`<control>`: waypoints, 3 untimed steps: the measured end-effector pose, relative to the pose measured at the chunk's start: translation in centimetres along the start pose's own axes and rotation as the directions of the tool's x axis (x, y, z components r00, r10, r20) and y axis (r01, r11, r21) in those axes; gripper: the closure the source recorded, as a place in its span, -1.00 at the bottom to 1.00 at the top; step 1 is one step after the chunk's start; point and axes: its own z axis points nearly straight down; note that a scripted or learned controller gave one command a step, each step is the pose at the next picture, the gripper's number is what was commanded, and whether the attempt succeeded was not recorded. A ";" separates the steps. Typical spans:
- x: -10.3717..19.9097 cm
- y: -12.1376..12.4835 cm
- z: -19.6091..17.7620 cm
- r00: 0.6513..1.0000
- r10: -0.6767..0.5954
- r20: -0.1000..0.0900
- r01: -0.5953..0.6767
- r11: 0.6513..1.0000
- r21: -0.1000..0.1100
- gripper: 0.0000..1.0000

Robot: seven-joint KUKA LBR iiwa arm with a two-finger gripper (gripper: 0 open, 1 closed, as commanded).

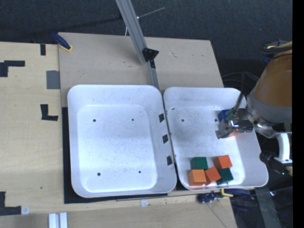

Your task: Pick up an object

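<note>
Gripper (pixel 227 128) was my first worry in the camera view: it hung low over the right bin (pixel 199 99), close to that bin's right wall, and I could not tell its state, since the tip was a blur of metal, blue and a speck of orange-red. Whether anything sat in it, I couldn't say.

The pickable things were all in the near corner of that same bin, well apart from the tip: an orange block (pixel 196 176) at the front, a green block (pixel 199 163) just behind it, a second orange block (pixel 212 174) beside them, a third orange block (pixel 223 162) behind that, and a dark green block (pixel 226 175) at the right end. They looked packed edge to edge, touching or nearly so.

That crowding was the risk as I judged it. A descent into the cluster could land on a seam between two blocks, push them apart or wedge one askew, and close on nothing. The bin's front wall was near too, so a shoved block might jam against it. And where the tip hung, the side wall was close enough to clip.

The left bin (pixel 76 127) was no concern.
</note>
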 end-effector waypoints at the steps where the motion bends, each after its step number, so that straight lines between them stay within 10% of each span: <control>1: 0.0 0.1 -4.7 1.000 0.000 0.000 0.000 1.000 0.000 1.00; 3: 10.5 4.0 -3.2 1.000 -0.005 -0.002 0.005 1.000 0.004 1.00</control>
